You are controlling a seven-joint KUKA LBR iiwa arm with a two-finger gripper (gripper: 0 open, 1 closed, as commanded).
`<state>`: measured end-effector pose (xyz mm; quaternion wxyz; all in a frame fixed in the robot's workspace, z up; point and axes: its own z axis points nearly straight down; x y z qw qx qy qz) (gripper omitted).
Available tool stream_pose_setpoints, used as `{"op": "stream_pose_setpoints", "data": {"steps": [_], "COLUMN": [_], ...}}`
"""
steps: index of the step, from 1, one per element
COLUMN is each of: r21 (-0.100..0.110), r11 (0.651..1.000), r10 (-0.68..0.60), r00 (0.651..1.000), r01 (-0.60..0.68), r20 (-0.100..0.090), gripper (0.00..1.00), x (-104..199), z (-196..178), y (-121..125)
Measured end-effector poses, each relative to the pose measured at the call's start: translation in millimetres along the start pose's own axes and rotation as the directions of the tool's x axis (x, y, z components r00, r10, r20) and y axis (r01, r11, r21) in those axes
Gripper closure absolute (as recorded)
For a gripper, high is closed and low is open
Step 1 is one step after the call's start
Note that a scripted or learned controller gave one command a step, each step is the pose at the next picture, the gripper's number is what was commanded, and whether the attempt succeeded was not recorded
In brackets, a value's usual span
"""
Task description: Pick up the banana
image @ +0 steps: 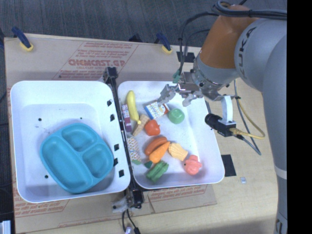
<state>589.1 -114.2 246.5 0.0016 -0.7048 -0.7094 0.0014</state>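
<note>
1. Two white bins sit side by side on the bench; left bin [29,130] holds a blue divided plate [75,157], right bin [207,145] holds the toy food.
2. Banana [131,106] lies in the right bin's upper-left part, just beside the divider, w/ its long axis running roughly 12 to 6 o'clock, slightly bowed.
3. Just right of it: small blue-and-white carton [155,110]. Further along: green ball [176,115], red tomato-like piece [152,127], carrots [157,148], corn [178,152], pink piece [193,165], green pepper-like piece [157,169].
4. Gripper [171,93] hangs over the bin's upper middle, approx above the carton. Its fingers look spread apart, nothing between them.
5. Key relation: banana lies at about 8–9 o'clock from the gripper, near but not under it. Carton sits between the two in the view.
6. Judgement: arm needs to shift toward 9 o'clock, then set the fingers across the banana's short width, i.e. closing along the 3–9 line.
7. Risk, as a guess: divider wall touches or nearly touches the banana's left side, so little room for the left finger; carton could get bumped on the way.
</note>
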Motion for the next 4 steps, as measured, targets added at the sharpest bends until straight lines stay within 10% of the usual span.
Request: {"op": "stream_pose_setpoints", "data": {"steps": [2,3,4], "r21": [0.002,0.004,-0.004], "r11": [0.999,0.999,1.0], "r10": [0.054,0.051,-0.026], "r00": [0.999,0.999,1.0], "r01": [-0.054,-0.051,0.026], "r20": [0.0,0.001,0.0], "gripper": [0.0,1.0,1.0], "x": [17,17,94], "z": [156,145,43], "y": [24,25,69]}}
